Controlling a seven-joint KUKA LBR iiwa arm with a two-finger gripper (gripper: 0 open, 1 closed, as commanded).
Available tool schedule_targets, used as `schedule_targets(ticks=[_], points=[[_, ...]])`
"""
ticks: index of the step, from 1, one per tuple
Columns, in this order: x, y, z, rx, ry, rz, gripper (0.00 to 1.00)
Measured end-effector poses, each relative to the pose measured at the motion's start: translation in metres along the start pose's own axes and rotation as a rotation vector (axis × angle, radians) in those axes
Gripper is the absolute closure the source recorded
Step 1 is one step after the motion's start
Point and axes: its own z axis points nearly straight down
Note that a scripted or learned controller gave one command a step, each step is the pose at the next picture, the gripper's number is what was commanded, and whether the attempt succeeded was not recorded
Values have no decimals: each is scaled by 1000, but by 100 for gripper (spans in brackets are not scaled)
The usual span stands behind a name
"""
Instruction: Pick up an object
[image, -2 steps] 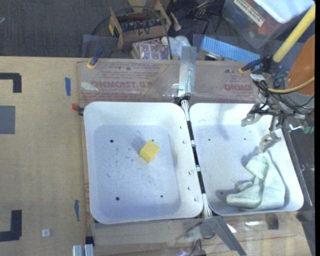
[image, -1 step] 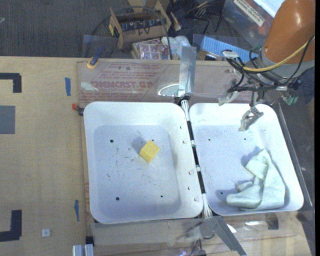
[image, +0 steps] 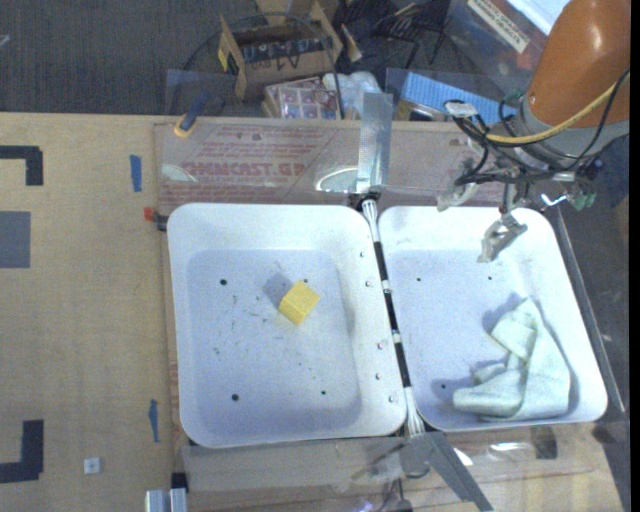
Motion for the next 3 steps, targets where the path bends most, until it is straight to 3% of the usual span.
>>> schedule_targets(ticks=[1,2,3], points=[[-3,0,-13,4,-12,2,100],[-38,125,-15,-1,4,319,100],[-31,203,15,-1,7,557,100]])
